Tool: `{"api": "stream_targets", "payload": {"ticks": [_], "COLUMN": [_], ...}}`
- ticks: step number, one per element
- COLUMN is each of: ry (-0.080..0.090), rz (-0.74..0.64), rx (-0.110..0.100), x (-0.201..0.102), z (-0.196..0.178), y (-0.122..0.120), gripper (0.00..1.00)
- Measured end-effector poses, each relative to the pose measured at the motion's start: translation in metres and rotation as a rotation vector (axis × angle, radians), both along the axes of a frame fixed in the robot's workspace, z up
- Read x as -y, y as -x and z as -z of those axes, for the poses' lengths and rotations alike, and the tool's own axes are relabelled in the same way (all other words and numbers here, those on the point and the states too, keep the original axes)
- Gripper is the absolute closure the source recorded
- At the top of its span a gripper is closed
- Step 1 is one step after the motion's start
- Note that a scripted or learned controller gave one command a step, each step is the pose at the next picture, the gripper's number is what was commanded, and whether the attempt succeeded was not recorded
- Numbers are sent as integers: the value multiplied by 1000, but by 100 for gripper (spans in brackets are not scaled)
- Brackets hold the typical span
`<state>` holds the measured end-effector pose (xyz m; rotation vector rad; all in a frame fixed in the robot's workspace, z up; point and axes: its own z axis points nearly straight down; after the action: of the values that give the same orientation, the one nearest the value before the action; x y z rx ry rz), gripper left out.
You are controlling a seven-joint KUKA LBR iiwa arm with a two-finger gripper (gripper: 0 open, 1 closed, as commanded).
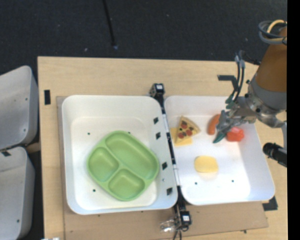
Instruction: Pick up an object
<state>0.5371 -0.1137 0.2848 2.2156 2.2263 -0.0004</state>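
In the right bin (240,194) my gripper (221,134) hangs low between an orange toy (213,124) on its left and a red toy (235,134) on its right, close to both. Whether it touches either I cannot tell. A toy pizza slice (188,126) lies further left, partly on a pale yellow block (183,138). A round yellow piece (206,164) rests nearer the bin's front, apart from the gripper.
The left bin (72,114) holds a green divided plate (122,165). A ridge with black clips (166,149) separates the two bins. The grey arm with its orange band (273,69) enters from the right, above the bin's right wall.
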Motion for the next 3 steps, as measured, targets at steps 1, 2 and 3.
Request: {"api": "stream_targets", "payload": {"ticks": [1,2,3], "ry": [-1,-1,-1], "rz": [-1,0,-1], "rx": [0,0,1], "x": [-59,-103,-146], "z": [15,24,31], "y": [3,10,3], "gripper": [100,100,100]}}
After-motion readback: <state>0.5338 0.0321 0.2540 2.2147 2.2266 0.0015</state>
